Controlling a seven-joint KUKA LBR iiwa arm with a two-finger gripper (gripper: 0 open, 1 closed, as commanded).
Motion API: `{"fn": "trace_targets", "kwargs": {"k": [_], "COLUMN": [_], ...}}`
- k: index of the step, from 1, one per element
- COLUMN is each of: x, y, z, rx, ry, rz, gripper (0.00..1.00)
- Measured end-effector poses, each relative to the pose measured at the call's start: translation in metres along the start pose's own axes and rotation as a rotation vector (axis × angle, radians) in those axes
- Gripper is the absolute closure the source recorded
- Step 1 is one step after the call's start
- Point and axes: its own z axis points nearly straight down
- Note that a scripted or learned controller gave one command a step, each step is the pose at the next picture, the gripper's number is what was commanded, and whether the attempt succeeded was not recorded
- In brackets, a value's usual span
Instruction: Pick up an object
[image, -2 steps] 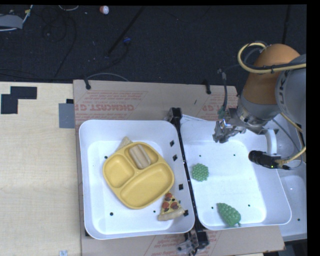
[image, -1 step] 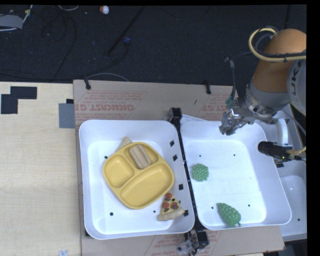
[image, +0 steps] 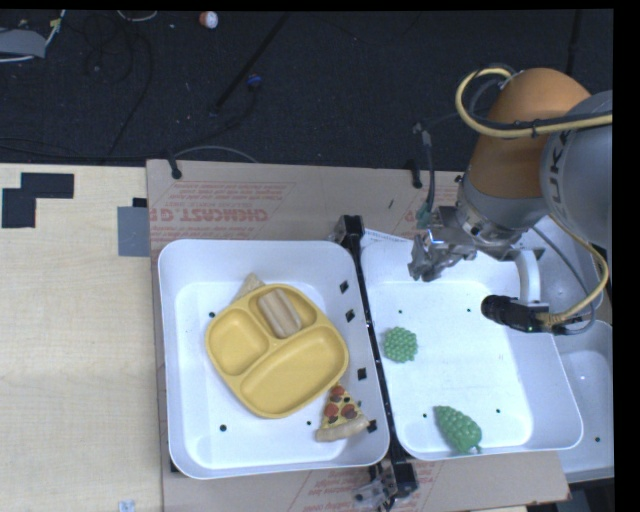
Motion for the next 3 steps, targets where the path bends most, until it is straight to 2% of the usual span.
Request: {"fn": "trace_targets", "kwargs": {"k": [1, 2, 3], "x": [0.055, 0.111, 0.157], "y": [0.009, 0.004, -0.008], "z": [0.005, 0.016, 0.012], "rx": [-0.002, 0.001, 0.001], "ry": [0.0, 0.0, 0.0], "rz": [-0.001, -0.001, -0.001], "gripper": [1.0, 1.0, 1.0]}}
